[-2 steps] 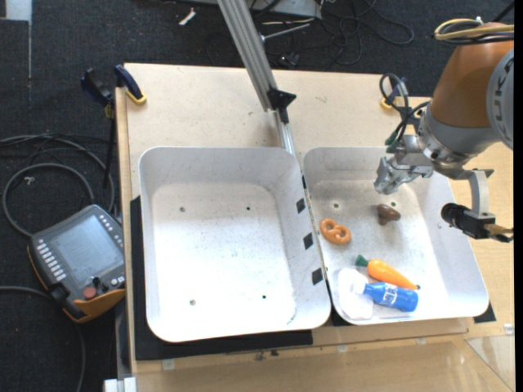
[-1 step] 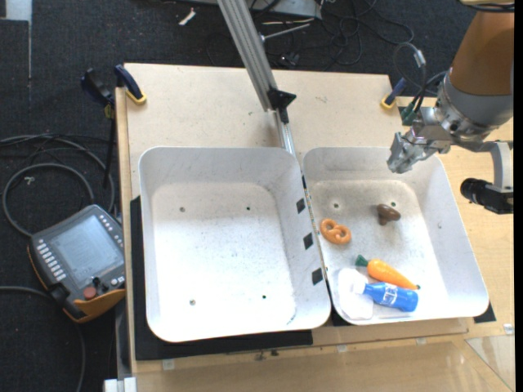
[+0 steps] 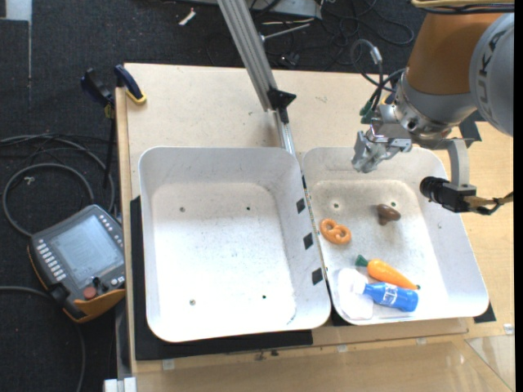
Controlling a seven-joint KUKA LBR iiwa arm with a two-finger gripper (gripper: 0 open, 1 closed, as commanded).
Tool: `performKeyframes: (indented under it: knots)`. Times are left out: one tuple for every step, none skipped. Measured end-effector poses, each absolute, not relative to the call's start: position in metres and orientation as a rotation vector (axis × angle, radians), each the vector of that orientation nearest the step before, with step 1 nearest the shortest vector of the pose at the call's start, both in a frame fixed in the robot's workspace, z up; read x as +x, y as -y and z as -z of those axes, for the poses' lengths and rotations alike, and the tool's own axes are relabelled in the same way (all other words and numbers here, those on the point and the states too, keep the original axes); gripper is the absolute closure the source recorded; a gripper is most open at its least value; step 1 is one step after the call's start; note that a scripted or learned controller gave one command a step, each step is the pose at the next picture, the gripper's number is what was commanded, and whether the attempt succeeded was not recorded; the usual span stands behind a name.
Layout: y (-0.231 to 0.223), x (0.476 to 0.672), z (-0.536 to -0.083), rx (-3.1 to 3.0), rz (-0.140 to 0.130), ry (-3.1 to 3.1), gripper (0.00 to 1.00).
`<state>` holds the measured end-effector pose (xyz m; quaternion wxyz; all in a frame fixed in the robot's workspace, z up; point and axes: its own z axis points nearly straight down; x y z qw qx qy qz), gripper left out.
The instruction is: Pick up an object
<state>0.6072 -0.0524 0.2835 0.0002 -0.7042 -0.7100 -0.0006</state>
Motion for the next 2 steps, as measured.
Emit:
performKeyframes:
  knots:
    - [0.003, 0.614, -0.262, -2.211, -0.002, 2.228, 1.00]
    - [-0.054, 0.619, -0.244, -2.210, -0.001, 2.228, 1.00]
